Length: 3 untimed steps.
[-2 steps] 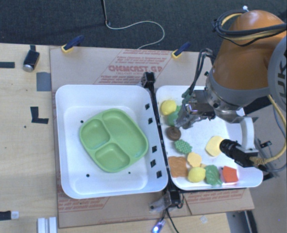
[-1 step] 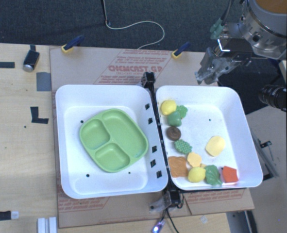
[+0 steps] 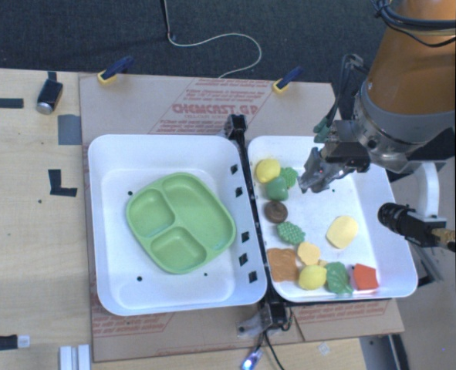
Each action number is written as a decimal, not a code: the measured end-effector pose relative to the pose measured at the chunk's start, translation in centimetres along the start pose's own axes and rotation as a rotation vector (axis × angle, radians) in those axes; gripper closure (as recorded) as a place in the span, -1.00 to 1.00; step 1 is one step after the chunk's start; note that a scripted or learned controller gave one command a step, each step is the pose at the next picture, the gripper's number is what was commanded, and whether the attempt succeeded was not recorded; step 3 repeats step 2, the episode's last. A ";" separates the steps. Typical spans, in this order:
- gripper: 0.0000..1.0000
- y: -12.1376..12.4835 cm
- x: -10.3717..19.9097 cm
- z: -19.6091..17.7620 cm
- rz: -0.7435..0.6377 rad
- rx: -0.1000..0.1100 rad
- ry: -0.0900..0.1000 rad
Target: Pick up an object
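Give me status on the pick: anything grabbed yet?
Nothing lifted yet. The claw hangs over the right white bin, near the round yellow toy and green leafy piece, with nothing visibly between its fingers. All the toy food lies in that bin. The green divided plastic tray sits in the left bin. Grasp and lift remain.

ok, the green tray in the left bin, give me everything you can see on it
The green tray is a light green, smooth, plastic-looking plate with rounded corners and three compartments: two smaller ones and one larger. Nothing lies in any of them. It lies flat, right way up, turned at an angle to the bin's walls, roughly in the middle of the left bin, resting on its white floor. Nothing else touches it; the gripper is over the right bin.
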<state>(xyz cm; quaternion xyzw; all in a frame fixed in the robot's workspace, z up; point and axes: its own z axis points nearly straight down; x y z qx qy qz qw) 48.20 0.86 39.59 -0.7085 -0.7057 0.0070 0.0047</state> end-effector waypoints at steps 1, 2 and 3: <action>1.00 0.1 6.7 2.5 -0.011 -0.011 0.003; 1.00 0.2 4.5 4.9 -0.002 -0.012 0.002; 1.00 0.2 4.5 4.9 -0.002 -0.012 0.002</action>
